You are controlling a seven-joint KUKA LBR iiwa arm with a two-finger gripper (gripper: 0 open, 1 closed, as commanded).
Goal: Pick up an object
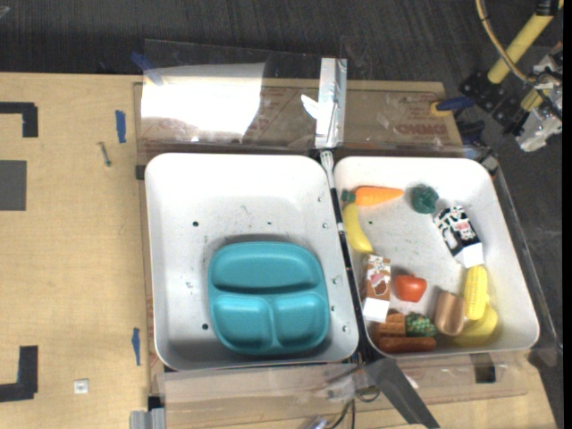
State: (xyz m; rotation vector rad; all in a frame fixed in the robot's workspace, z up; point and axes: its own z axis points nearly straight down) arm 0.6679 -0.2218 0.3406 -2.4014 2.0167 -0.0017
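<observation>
Toy food crowds the right bin [407, 239] — teal tray [268, 295] sits alone in the left bin [232, 195]. Gripper [539, 123] parked well clear, likely so the camera sees both bins unobstructed — spread or pressed together, cannot tell

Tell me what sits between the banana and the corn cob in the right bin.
In the camera view, between the banana and the corn cob lie a small carton and a tomato.

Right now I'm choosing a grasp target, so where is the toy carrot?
The carrot lies in the right bin, near its far left corner, just above the banana and left of the dark green piece.
</observation>
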